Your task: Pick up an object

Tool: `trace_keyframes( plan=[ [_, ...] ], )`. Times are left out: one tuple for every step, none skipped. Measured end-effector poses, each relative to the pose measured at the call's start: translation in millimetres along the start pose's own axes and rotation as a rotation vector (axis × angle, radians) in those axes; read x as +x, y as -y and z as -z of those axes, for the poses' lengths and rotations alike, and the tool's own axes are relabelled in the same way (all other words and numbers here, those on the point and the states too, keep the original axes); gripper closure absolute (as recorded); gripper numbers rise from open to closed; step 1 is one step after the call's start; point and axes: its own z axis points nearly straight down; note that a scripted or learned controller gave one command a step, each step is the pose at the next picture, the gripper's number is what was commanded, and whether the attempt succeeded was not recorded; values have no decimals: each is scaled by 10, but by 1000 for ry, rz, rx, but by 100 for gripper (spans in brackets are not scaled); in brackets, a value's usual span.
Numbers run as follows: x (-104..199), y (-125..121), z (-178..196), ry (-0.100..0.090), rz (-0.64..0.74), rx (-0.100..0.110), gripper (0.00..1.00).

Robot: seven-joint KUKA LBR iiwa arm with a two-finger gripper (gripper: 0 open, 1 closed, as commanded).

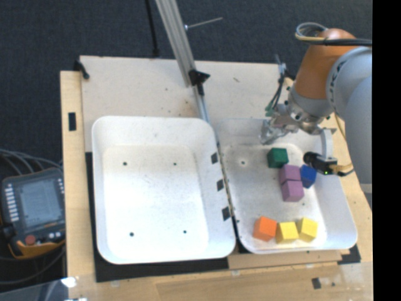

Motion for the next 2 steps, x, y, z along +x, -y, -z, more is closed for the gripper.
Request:
trace_keyframes(
  plan=[
    [-51, 58, 485, 2, -4, -1, 100],
    [2, 92, 980, 2, 3, -2, 100]
  ],
)
